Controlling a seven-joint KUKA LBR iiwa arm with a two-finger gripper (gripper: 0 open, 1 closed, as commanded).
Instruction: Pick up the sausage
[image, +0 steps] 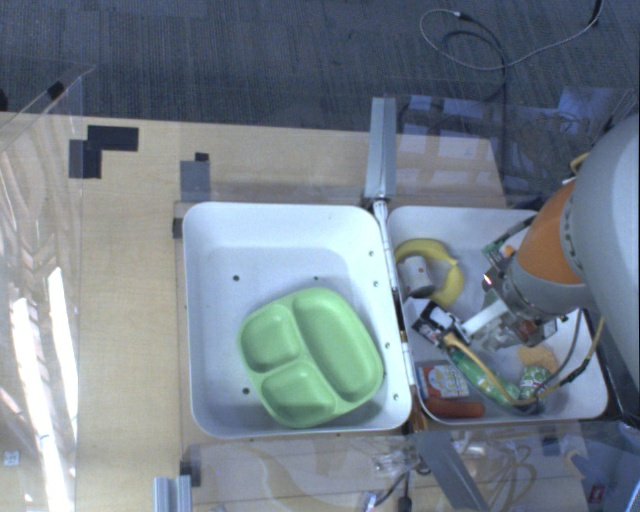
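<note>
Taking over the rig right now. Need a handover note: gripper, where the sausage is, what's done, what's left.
Gripper: down over the right bin, near its middle. The sausage is not in it.
Sausage: lying against the right bin's near wall, next to a red packet, apart from the gripper.
Others: a banana at the far side of the same bin; a green divided plate in the left bin.
Done: the arm is over the correct bin.
Left: move to the sausage, grasp it, lift it.
</note>
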